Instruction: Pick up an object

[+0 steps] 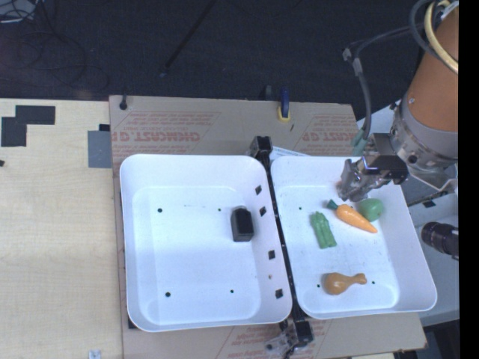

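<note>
Bench with two white bins (150, 172), arm reaching from right, end effector (353, 191) above carrot (356, 218), grip state unclear

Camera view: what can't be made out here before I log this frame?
- Gripper: seen from above over the right bin; its own body hides whether it holds anything.
- Green round object: partly covered by the carrot; identity unclear.
- Dark block in the left bin: too small and dark to identify.
- Arm: cut off by the right edge.
</note>
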Action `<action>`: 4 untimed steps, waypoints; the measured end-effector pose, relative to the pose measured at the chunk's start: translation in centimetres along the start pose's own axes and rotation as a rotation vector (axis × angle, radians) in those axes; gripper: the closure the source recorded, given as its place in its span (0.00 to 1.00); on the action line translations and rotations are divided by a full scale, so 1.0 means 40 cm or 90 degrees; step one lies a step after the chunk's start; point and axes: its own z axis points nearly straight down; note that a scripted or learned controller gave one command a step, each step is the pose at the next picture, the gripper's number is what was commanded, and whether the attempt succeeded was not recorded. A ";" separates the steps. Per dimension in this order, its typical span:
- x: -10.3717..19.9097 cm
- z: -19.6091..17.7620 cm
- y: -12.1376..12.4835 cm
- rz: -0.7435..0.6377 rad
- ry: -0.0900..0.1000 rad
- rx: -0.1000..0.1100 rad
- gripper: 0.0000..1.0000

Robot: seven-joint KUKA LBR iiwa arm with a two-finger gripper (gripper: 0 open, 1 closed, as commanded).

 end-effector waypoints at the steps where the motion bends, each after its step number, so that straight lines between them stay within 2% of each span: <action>1: 0.169 0.093 -0.004 -0.003 0.000 0.011 1.00; 2: 0.014 0.157 -0.005 0.005 -0.002 0.011 1.00; 3: -0.185 0.278 -0.009 0.007 -0.002 0.012 1.00; 4: 0.013 0.121 -0.003 -0.004 0.001 0.005 1.00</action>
